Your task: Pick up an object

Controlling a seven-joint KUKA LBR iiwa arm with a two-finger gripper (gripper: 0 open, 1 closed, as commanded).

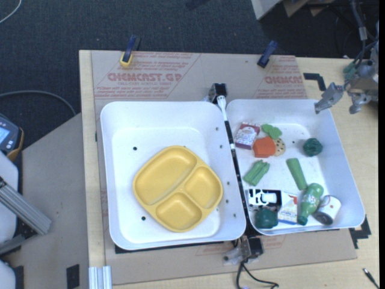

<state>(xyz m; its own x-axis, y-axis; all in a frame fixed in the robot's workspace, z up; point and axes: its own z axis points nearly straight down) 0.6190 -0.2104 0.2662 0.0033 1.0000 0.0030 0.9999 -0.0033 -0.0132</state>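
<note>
The right bin (337,161) holds several small objects. Among them are a purple-and-red packet (246,135), an orange piece (263,147), a dark green ball (311,146), green pods (257,173), a green stick (295,173), a green bottle (310,200) and a black-and-white box (264,197). My gripper (340,101) hangs over the bin's far right corner, beyond the ball. It is open, with nothing between its fingers.
The left bin (114,155) holds a yellow three-part tray (177,188). A small can (328,209) and a dark green lump (266,218) lie at the right bin's near edge. Clamps (127,58) (267,54) sit on the board's far edge.
</note>
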